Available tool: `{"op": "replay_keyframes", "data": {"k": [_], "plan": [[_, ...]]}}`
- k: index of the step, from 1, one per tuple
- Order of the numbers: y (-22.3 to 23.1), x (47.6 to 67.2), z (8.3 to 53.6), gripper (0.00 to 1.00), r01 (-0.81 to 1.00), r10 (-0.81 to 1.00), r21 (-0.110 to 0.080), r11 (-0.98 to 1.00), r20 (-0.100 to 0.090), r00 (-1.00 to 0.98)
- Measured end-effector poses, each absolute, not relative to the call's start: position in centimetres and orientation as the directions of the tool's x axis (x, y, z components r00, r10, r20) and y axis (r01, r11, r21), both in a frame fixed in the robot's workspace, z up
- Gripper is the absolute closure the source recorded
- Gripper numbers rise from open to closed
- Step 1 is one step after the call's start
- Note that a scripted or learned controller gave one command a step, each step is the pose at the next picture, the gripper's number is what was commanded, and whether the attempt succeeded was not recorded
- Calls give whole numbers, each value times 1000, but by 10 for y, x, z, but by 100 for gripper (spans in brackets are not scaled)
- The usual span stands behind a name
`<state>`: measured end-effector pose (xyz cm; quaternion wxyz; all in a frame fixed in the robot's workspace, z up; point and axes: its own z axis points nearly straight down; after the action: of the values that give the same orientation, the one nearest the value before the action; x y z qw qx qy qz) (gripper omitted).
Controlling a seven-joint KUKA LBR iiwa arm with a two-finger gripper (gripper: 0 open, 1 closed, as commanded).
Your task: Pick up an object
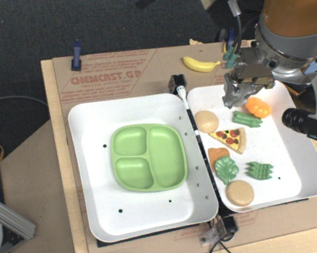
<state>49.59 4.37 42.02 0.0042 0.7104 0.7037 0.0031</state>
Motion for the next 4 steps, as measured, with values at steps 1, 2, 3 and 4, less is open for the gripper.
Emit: {"op": "replay_keyframes", "data": {"k": [1, 2, 3, 4], "plan": [[-14, 519, 317, 100, 1000, 1000, -9, -7, -2, 7], [-41, 519, 252, 100, 1000, 1000, -9, -5, 0, 5], [50, 488, 315, 100, 1000, 1000, 6, 11, 4, -11], [62, 480, 441, 100, 1000, 1000, 18, 4, 4, -4]]}}
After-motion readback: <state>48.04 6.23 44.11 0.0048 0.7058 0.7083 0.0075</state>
